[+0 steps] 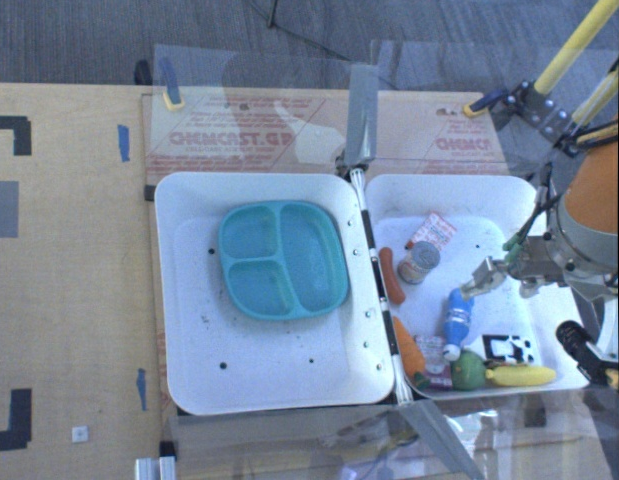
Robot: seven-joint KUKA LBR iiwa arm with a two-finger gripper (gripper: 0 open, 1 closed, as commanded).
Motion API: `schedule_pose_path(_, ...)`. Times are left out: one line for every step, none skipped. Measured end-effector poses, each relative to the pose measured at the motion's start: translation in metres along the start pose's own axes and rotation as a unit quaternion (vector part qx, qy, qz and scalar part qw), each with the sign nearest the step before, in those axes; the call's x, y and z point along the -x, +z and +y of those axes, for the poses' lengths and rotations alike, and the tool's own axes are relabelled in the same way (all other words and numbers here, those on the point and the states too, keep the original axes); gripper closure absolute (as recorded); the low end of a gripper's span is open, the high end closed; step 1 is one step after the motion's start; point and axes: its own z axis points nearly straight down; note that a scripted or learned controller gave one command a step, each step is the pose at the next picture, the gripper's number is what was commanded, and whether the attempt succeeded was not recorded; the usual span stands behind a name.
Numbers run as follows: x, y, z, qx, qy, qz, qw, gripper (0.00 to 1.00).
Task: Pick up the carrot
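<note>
Carrot [406,346]: orange, short and tapered, a slim stub lying at a slant along the left wall of the right bin [509,190], toward that bin's near left corner, its lower end touching the clutter there. No contact with the gripper [486,276], well apart from it.

Just beyond the carrot along the same wall: a reddish sausage [391,274], longer and darker. To the right of the carrot: a blue bottle [457,317] lying on its side, a green round toy [468,370], a yellow banana [522,375] against the near wall, and a black-and-white tag [509,348] above the banana. Farther back from the carrot: a grey can [420,262] and a red-and-white packet [432,232].

Gripper hanging over the right bin, to the right of the can and just above the bottle, at the end of the grey arm [579,238] with its orange band. Fingers too small and blurred: cannot tell whether spread or closed; nothing seen between them.

Left of the carrot, past the wall: the left bin [189,368] holding a teal divided plate [284,259] with three compartments. Both bins resting on the tan worktop [69,268].
</note>
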Motion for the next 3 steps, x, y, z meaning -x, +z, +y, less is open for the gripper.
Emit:
schedule_pose_path(-0.070,0.042,-0.003,0.000,0.055,0.000,0.9985,0.00)
schedule_pose_path(-0.127,0.042,-0.005,0.000,-0.031,0.000,0.9995,0.00)
schedule_pose_path(-0.082,0.042,-0.005,0.001,0.011,0.000,0.9999,0.00)
